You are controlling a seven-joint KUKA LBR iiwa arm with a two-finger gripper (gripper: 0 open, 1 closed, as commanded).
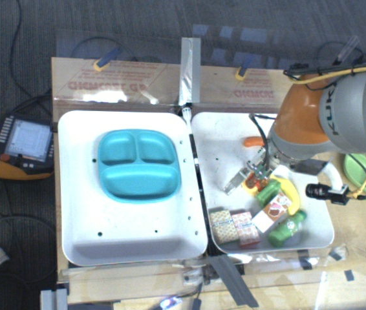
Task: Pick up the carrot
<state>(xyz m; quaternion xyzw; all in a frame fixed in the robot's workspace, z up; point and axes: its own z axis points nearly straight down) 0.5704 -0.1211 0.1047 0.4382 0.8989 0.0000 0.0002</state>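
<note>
Camera view, fixed above bench, looking down at a slant. Showed gripper (250, 175) low over the middle of the right bin (218, 148), at the end of the grey arm (351, 118) with its orange band (302, 118), reaching across that bin's right wall. Could not tell whether gripper was apart or together: metal parts too small and cluttered to read. Showed nothing plainly clamped.

Found carrot (254, 142) lying on the right bin's floor toward its far wall, short and orange, partly hidden by the arm, apart from the gripper and not held.

Showed small red-orange item (254, 185) at the right bin's middle, just beside the gripper; contact not discernible. Placed toward the right bin's right side: green item (268, 192), banana (290, 195) and red-and-white packet (277, 207), crowded together. Lined along the right bin's near wall: patterned box (221, 225), pink box (245, 228) and green bottle (287, 229).

Showed left bin (79, 225) touching the right bin's left wall, bearing a blue divided plate (138, 163) at its centre. Showed handheld pendant (20, 146) on the dark floor, well apart from the right bin, beyond the left bin.
</note>
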